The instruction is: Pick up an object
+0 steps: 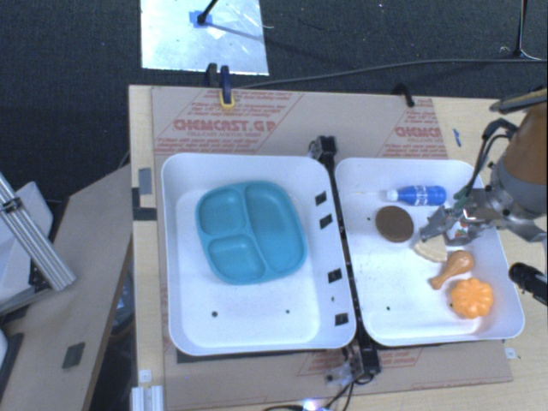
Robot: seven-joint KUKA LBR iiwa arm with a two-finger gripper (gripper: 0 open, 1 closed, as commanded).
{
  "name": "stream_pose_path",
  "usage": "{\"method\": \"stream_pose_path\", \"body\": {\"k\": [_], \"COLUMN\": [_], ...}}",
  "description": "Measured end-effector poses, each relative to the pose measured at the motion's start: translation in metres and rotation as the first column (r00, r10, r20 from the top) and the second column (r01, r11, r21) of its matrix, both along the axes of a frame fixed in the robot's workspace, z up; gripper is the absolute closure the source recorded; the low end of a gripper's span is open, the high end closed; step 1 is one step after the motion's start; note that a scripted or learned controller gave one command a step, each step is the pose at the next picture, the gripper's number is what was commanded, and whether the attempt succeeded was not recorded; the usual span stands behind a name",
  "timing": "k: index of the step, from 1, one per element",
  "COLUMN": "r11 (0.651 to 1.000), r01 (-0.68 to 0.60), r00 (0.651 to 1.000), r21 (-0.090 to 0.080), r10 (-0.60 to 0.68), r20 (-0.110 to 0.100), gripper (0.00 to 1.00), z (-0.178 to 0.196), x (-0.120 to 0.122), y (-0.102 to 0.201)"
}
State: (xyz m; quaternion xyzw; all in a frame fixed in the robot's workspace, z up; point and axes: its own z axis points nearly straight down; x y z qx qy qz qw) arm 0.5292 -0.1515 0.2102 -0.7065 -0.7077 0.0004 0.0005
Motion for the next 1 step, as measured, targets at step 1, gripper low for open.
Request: {"method": "stream_pose_path", "body": {"k": [1], "r11": [1.0], "r01": [0.001], "r00": [1.0], "r21": [0.0], "r10": [-0.001], "r20": [0.0], "gripper": [0.0], "z": [-0.0574], "x": [0.0003], "y": [-0.0088]}}
